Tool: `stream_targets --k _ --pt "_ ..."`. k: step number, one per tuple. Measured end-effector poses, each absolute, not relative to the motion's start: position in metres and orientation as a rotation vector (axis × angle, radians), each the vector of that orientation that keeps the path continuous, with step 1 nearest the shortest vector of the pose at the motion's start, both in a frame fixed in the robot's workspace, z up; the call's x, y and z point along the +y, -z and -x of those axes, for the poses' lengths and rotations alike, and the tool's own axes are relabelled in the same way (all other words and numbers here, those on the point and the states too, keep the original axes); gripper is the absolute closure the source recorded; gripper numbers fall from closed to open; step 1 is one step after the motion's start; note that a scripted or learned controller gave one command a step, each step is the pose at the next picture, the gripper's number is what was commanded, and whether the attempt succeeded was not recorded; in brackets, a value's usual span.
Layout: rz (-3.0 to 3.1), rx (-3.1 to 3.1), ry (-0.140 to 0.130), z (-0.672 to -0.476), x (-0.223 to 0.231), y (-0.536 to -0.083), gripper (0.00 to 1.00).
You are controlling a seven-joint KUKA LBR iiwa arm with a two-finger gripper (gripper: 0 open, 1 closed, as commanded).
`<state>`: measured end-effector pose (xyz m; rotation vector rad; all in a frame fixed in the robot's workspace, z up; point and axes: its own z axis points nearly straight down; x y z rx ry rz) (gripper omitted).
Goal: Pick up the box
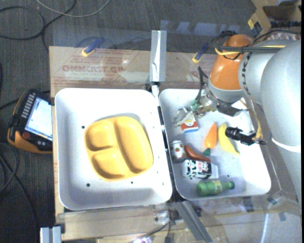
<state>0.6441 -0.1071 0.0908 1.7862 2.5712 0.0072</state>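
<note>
Nearest the camera's foot of the right white bin (263,186) lies a green plastic bottle (215,187) on its side, close along the front wall. Just behind it sits the small black-and-white patterned box (198,169), which I take to be the task's thing; it lies flat on the bin floor, free of any grip, with a red-brown sausage-shaped toy (197,154) touching its far edge and a small red-and-white can (177,149) just beside its left. That crowding leaves open room mainly on the box's right, toward a yellow banana (226,138) and an orange carrot (210,135).

Farther back, the gripper (196,108) hangs low over a small red-and-white carton (190,124) near the bin's rear-left corner. Whether its fingers are open or closed I cannot tell.

The left white bin (66,151) holds a yellow divided tray (119,147).
</note>
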Motion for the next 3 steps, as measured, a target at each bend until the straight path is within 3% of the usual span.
stream_targets --k 1,2,3 --pt "-1.888 2.510 0.000 -0.630 -0.073 -0.183 0.00" --pt "-1.720 2.629 -0.001 -0.629 -0.097 -0.094 0.00" --pt "-1.722 2.630 -0.005 -0.629 -0.095 -0.102 1.00"
